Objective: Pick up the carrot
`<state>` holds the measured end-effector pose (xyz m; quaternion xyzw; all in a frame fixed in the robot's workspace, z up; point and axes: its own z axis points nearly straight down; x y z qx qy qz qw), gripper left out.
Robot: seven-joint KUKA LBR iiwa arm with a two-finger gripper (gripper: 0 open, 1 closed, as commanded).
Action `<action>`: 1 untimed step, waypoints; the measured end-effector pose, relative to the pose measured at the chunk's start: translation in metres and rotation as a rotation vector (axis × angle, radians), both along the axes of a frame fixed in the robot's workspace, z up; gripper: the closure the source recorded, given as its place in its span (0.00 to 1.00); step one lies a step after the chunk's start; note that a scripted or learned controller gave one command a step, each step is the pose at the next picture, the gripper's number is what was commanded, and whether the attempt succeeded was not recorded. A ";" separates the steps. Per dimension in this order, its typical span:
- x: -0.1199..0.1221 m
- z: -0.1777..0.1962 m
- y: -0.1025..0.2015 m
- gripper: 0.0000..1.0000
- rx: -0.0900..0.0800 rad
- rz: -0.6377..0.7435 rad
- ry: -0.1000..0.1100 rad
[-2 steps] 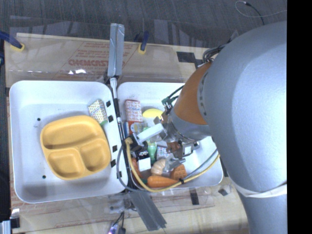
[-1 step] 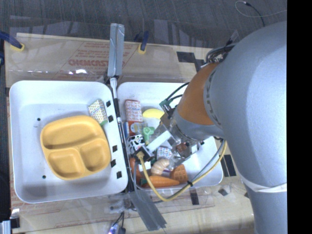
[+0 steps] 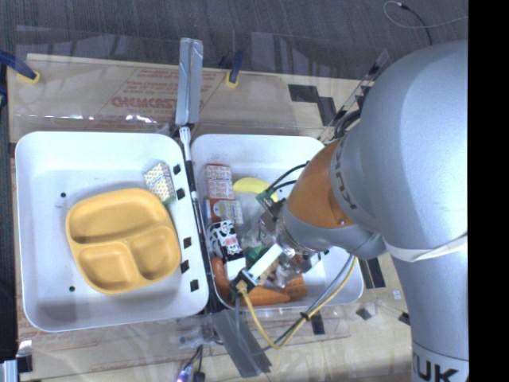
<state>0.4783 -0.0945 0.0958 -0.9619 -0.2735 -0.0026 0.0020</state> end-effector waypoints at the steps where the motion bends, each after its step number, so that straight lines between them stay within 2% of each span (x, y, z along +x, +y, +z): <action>1: 0.004 0.012 0.001 1.00 0.000 0.009 -0.009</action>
